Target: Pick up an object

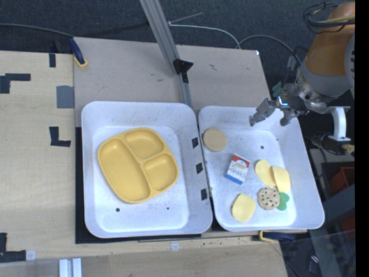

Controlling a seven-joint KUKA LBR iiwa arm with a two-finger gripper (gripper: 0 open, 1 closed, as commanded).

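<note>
The right bin [300,154] holds a tan round disc [215,139], a small red, white and blue carton [237,169], two pale yellow pieces [274,175], another yellow piece [243,207], and a brown cookie [268,198] beside a green bit [282,199]. My gripper [271,113] hangs over the bin's far right rim, above and to the right of the disc. Its two dark fingers [258,115] stand spread apart with nothing between them.
The left bin [92,154] holds a yellow divided plate [138,163]. A slanted metal pole [161,30] crosses the back of the bench down to the gap between the bins. Cables lie on the dark floor behind.
</note>
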